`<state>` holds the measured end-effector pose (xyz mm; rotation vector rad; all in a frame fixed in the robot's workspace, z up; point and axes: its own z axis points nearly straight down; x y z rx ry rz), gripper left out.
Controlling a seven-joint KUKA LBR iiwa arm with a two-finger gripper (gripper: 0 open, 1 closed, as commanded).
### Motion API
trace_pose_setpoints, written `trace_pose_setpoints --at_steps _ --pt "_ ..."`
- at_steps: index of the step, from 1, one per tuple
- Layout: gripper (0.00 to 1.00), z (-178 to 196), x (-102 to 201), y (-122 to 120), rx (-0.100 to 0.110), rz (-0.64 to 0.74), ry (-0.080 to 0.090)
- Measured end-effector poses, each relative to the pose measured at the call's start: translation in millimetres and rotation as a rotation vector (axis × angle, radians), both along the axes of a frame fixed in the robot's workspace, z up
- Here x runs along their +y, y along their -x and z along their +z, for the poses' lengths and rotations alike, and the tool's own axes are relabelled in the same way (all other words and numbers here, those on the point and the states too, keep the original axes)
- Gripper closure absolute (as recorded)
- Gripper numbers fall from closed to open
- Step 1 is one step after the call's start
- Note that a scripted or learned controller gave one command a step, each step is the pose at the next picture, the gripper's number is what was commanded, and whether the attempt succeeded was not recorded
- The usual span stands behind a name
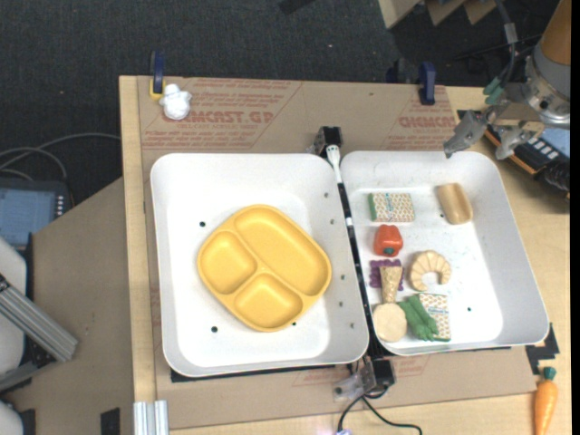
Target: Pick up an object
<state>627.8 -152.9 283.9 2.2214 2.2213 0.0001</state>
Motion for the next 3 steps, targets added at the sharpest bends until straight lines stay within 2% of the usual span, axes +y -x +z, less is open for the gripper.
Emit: trace_pose_setpoints --at_steps 1,2,3 --pt "0.0 -132 -38 68 0.017 -0.006 -0.003" --pt "0.0 -202 32 127 0.004 0.001 -0.003" --pt "1.0 -188 29 124 -0.004 0.0 0.0"
